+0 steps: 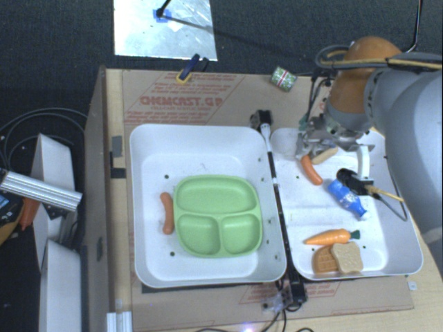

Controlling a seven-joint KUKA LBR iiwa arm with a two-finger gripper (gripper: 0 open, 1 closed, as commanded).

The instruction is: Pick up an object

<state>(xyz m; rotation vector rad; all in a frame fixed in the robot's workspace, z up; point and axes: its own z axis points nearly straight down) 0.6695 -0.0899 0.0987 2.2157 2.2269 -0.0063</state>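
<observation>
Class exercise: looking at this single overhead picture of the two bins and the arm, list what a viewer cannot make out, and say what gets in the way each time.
1. The gripper: its fingers' state, masked by the wrist body in the camera view.
2. The top end of the orange sausage: tucked under the gripper.
3. The far right of the right bin: covered by the grey arm.
4. The blue bottle: its label is too small to read.

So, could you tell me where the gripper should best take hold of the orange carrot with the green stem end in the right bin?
Grip the orange carrot across its thick middle, coming from above; it lies flat, roughly crosswise in the right bin, with bare floor on its far side.
</observation>
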